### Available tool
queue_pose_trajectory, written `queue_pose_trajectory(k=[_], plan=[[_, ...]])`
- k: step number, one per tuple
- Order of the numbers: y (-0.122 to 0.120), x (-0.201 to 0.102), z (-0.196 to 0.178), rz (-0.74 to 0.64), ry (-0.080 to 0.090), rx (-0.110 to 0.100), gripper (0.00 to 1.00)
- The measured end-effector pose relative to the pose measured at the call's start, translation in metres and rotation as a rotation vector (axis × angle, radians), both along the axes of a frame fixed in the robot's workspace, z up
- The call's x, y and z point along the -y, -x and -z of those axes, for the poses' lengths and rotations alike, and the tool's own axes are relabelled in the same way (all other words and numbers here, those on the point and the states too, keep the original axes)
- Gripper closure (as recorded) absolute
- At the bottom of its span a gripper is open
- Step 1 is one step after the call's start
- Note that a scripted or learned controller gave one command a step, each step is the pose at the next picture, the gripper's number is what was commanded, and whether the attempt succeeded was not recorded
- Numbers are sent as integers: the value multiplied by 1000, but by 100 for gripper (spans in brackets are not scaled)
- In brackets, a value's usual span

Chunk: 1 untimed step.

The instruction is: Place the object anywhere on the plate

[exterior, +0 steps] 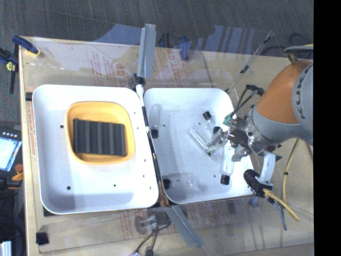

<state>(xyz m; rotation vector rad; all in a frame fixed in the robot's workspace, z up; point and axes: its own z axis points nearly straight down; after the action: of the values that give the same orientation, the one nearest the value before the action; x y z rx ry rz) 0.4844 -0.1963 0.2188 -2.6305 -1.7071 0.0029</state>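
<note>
Left shallow white bin [48,185]: yellow-rimmed rectangular plate with dark ribbed centre [100,133]; right shallow white bin [176,105]: several clear plastic vials with black caps [213,135], loose near its right side, the grey two-finger gripper [226,142] directly over them, finger state cannot be told.

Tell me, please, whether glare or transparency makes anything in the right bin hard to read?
In the camera view, the clear vials in the right bin blend into its bright white floor; only their black caps stand out. The gripper is somewhat blurred, fingers unreadable.
</note>
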Motion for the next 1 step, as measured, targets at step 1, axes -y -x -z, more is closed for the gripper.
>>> queue_pose_trajectory(k=[1], plan=[[-28, -60, -1, -217, 2, 2, 100]])
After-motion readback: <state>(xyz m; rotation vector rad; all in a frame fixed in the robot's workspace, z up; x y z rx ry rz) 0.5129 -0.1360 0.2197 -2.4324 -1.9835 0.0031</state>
